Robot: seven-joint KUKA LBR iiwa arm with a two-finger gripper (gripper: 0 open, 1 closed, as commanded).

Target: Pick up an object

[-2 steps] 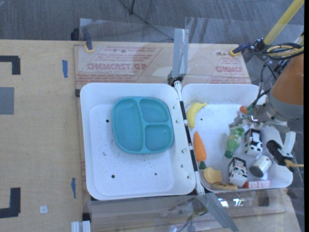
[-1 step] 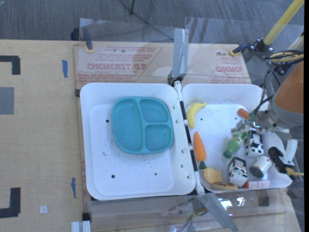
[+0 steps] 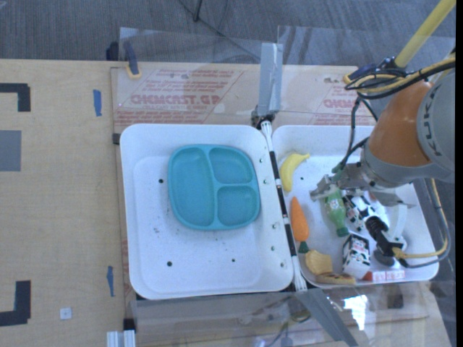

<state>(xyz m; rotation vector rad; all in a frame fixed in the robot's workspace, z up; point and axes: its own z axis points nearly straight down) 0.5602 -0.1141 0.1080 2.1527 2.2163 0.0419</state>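
The right bin [image 3: 322, 137] holds several small items. A yellow banana [image 3: 291, 169] lies near its left wall, with an orange carrot [image 3: 299, 220] below it. A green bottle-like item [image 3: 336, 212] lies in the middle, beside a black-and-white cow-patterned toy [image 3: 370, 217]. A small white carton [image 3: 356, 256] and a yellow flat piece [image 3: 318, 264] sit at the front. My gripper [image 3: 333, 189] hangs low over the bin's middle, just above the green item's upper end. The grey and orange wrist hides what lies behind it. Nothing is visibly lifted.
The left bin [image 3: 145, 223] holds a teal divided plate [image 3: 214, 186]. A central divider [image 3: 278, 194] separates the two bins. Cables and a yellow rod cross above the arm at the upper right. A clear panel stands behind the bins.
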